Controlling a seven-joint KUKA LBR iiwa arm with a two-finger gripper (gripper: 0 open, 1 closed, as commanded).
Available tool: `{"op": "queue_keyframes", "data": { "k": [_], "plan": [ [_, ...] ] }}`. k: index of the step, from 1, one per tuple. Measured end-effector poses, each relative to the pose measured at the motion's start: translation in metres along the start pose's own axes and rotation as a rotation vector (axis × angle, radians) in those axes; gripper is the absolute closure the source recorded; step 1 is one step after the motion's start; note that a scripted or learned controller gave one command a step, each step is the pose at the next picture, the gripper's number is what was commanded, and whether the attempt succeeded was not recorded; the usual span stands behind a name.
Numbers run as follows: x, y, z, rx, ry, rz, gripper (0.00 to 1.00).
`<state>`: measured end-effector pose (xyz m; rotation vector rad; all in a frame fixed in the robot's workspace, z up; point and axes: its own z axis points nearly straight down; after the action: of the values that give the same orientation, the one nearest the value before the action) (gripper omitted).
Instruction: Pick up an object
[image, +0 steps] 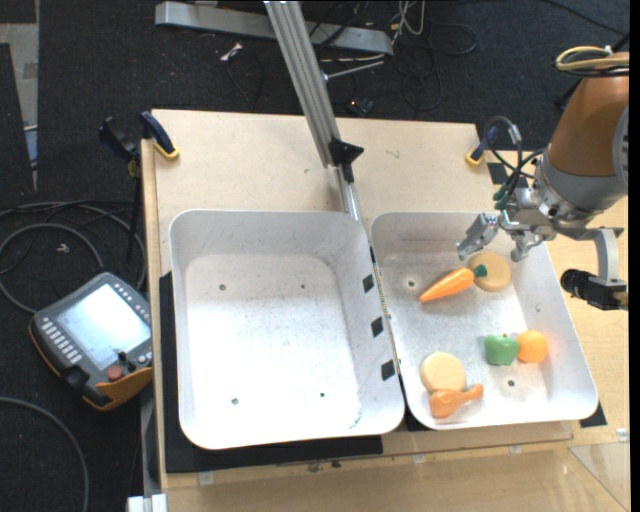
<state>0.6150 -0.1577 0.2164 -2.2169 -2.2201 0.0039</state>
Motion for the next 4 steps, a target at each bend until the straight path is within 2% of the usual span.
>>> {"op": "queue_keyframes", "data": {
  "k": [1, 4],
  "plan": [
    [0.000, 0.001, -0.003, -0.004, -0.001, -0.001, 0.00],
    [-0.002, 0.005, 0.124, -0.001, -0.001, 0.001, 0.00]
  ]
}}
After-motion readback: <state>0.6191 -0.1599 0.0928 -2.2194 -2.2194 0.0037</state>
